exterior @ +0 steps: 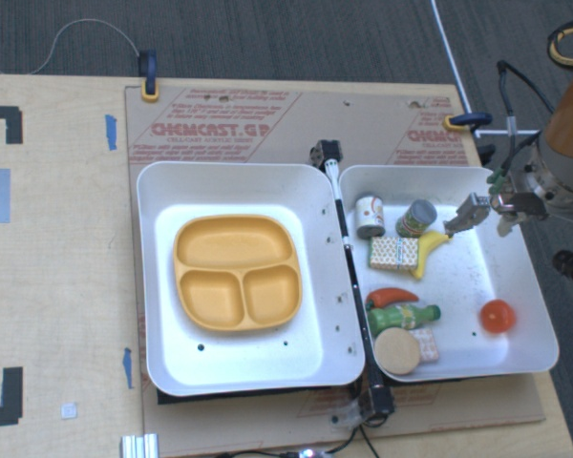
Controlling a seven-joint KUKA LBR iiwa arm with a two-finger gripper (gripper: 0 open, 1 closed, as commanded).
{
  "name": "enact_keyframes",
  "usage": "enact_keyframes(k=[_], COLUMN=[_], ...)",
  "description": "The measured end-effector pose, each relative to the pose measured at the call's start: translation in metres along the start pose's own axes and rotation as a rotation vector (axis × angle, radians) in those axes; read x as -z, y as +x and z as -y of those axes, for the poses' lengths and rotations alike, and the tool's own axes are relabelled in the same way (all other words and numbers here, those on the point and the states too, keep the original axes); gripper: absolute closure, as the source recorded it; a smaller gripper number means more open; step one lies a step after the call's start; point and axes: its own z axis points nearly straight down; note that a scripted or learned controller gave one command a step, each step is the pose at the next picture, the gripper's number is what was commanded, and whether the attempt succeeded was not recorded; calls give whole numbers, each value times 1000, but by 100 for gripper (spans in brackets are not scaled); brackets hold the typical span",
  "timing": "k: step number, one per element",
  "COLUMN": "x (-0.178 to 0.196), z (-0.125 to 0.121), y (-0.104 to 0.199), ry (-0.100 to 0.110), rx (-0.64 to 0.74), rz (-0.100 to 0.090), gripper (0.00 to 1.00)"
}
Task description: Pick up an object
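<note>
Cardboard [210,122] (red "CHEMCAST GP" print)

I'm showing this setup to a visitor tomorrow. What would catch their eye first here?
Most likely the yellow divided plate lying alone in the left bin. Next, the cluster of small toy foods in the right bin: a banana, a carrot, a green bottle and an orange ball off by itself. The gripper hovers over that bin's far right edge.
</note>
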Motion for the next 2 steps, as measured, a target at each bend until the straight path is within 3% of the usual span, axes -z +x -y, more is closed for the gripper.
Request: enact_keyframes(k=[1, 2], x=[-110, -144], z=[10, 33], y=[10, 45], ry=[1, -12], rx=[-1, -3], rz=[0, 6], gripper=[0, 0])
